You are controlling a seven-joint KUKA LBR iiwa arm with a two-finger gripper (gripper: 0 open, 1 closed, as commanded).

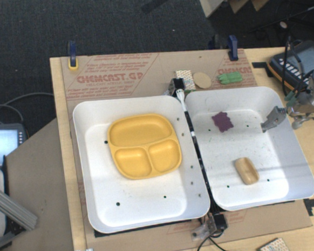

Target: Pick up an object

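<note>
Two bins: side by side on the bench, left bin [90, 171] and right bin [291, 182].
Left bin: a yellow divided plate [144, 145] lies near its middle.
Right bin: a purple piece [222, 121] towards its far edge; a tan block [246, 170] towards its near edge.
My gripper [273, 118]: at the right bin's right edge, grasping nothing I can see; how far it gapes I cannot tell.

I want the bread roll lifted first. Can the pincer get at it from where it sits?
Probably yes: the pincer is at the right bin's right edge, and the bread roll lies alone there, with nothing between them.
</note>
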